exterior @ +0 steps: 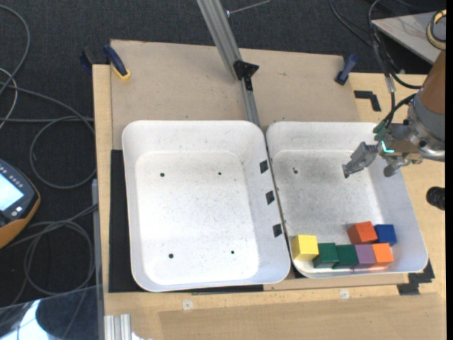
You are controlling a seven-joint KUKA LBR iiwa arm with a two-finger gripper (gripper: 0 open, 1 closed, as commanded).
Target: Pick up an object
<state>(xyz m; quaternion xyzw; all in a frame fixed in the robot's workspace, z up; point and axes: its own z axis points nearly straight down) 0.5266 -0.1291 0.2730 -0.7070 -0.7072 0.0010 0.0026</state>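
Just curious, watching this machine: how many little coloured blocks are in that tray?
7, clustered at the right bin's near edge: yellow, two green, purple, two orange, blue. More may hide beneath.

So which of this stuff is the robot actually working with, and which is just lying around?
Part of the job:
gripper, open above the right bin
coloured blocks clustered at that bin's near edge

Just lying about:
left bin
blue clamps
cables on the floor
handheld controller
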